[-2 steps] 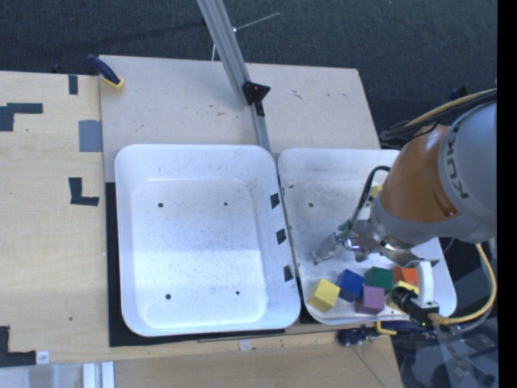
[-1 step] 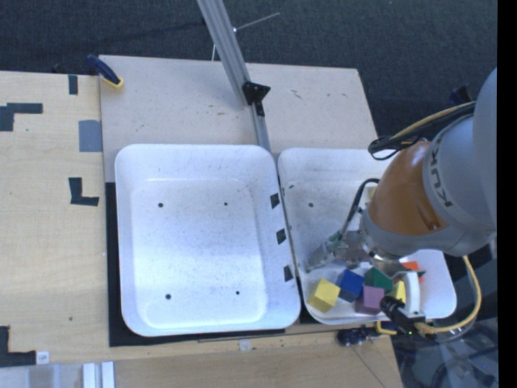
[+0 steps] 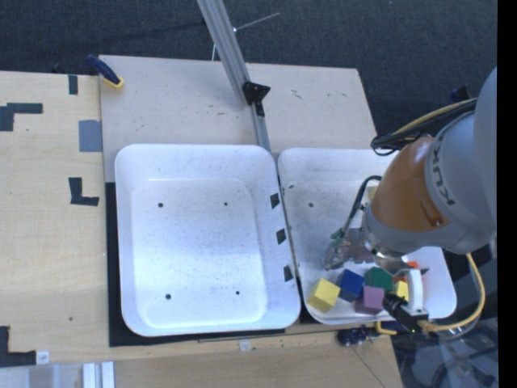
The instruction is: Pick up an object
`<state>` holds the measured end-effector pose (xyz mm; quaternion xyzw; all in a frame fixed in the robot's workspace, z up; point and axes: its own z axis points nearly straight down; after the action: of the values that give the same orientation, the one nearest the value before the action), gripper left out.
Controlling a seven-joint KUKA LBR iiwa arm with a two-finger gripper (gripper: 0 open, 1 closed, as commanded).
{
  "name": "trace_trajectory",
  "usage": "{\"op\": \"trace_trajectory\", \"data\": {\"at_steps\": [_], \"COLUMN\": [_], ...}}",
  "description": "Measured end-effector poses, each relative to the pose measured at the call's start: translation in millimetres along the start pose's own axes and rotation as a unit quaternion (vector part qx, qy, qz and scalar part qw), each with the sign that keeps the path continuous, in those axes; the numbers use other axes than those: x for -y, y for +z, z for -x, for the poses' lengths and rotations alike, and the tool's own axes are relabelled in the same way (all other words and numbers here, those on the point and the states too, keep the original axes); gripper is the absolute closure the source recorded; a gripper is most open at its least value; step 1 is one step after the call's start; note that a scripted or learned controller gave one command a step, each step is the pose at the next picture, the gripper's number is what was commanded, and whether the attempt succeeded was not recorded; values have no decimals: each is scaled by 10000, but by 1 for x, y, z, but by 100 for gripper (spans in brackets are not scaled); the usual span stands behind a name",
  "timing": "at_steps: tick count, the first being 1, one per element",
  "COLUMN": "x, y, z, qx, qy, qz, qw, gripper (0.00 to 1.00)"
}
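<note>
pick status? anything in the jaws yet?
Done: the arm has reached into the right bin and the gripper is low, just above the block cluster. In hand: nothing visibly held. The yellow block, blue block, green block and purple block all lie in the bin. Left: the grasp and the lift.

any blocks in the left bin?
No, the blocks, yellow, blue, green and purple, all lie in the right bin, by the end effector.

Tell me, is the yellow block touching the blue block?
Touching. The camera view shows the yellow block pressed against the blue block with no white bin floor between them.
</note>
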<state>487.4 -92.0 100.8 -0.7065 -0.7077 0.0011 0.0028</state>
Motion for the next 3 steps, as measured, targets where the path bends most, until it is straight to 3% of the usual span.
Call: {"op": "trace_trajectory", "data": {"at_steps": [1,3], "x": [-8,-11], "y": [-60,-143], "z": [0,0], "qx": [15,16], "qy": [-1,0], "qz": [48,45], "qw": [10000,10000], "gripper": [100,100]}}
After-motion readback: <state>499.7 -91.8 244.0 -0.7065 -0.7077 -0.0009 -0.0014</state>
